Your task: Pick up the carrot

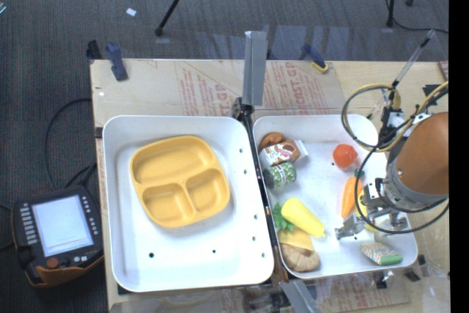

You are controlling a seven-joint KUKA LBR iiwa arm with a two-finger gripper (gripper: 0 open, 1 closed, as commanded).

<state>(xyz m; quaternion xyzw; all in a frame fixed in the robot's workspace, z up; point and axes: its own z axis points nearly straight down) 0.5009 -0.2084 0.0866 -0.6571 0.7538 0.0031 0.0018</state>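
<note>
I see my gripper [360, 225] just beside the carrot [348, 196] in the right bin [330, 271]; I cannot tell how its jaws stand.

bench board [212, 88] | red print, reversed, unreadable | can labels illegible

Glossy yellow plastic tray [179, 179] lies in a smooth white plastic bin [117, 231] on matt cardboard [176, 84].

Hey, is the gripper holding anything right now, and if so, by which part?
Nothing is held. The gripper sits low in the right bin, just below the carrot, with nothing between its fingers.
</note>
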